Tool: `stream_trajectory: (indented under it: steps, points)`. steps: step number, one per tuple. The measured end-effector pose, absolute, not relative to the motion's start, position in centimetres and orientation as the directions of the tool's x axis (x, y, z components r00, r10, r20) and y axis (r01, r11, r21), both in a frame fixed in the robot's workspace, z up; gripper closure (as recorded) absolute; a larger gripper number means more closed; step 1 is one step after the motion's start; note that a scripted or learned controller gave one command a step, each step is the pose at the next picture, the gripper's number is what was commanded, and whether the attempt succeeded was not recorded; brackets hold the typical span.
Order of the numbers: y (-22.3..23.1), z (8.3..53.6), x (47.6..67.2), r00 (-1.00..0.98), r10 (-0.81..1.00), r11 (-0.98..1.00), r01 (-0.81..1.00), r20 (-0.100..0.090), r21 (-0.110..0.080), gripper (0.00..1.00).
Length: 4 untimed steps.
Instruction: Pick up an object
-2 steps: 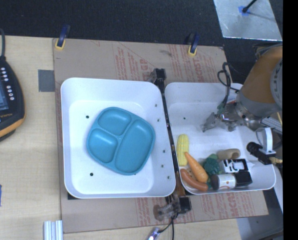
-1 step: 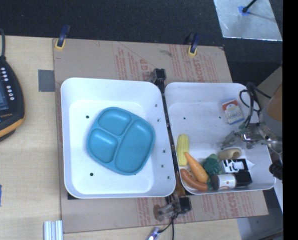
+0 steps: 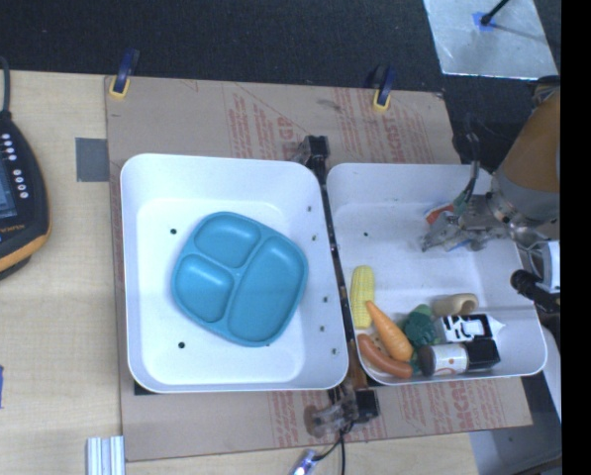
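**Entry: right bin, pick pending**

Gripper (image 3: pixel 442 234): low over the upper part of the right bin (image 3: pixel 394 181), above bare floor; whether the jaws stand open or closed cannot be told here, and nothing shows between them. Arm (image 3: pixel 533 156): enters from the right, orange band above the wrist.

Candidate objects, all well apart from the gripper, clustered in the bin's lower part:
- corn cob (image 3: pixel 362 290), one, yellow, lying along the left wall
- carrot (image 3: pixel 389 331), one, orange, just beside the corn
- sausage-like piece (image 3: pixel 379 361), one, reddish, under the carrot
- green item (image 3: pixel 421 327), one, form unclear
- tan piece (image 3: pixel 459 305), one
- black-and-white items (image 3: pixel 465 342), apparently two, touching

Handling advice: the corn cob lies least crowded; I judge it best to descend over its middle with the jaws across its narrow width.

Left bin (image 3: pixel 142 265): one blue divided plate (image 3: pixel 240 277).

Counter (image 3: pixel 48 364): one handheld pendant (image 3: pixel 3 201) at the left edge; two clamps (image 3: pixel 123 73).
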<state>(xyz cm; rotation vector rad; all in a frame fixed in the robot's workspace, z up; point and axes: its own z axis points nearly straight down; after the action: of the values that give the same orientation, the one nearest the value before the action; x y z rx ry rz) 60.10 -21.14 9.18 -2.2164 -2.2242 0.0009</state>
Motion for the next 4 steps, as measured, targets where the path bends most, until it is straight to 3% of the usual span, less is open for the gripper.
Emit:
stream_trajectory:
  steps: [1, 2, 3, 4]
  points:
    - [-21.2, 16.2, 47.6, -0.002, 1.000, 0.002, 1.000, 0.000, -0.002, 0.00]
    - [-18.3, 16.1, 54.6, -0.005, 1.000, 0.005, 1.000, 0.000, -0.002, 0.00]
    - [-19.7, 18.9, 65.4, -0.005, 1.000, 0.005, 1.000, 0.000, -0.001, 0.00]
    - [-21.2, 12.2, 65.6, -0.004, 1.000, 0.004, 1.000, 0.000, -0.004, 0.00]
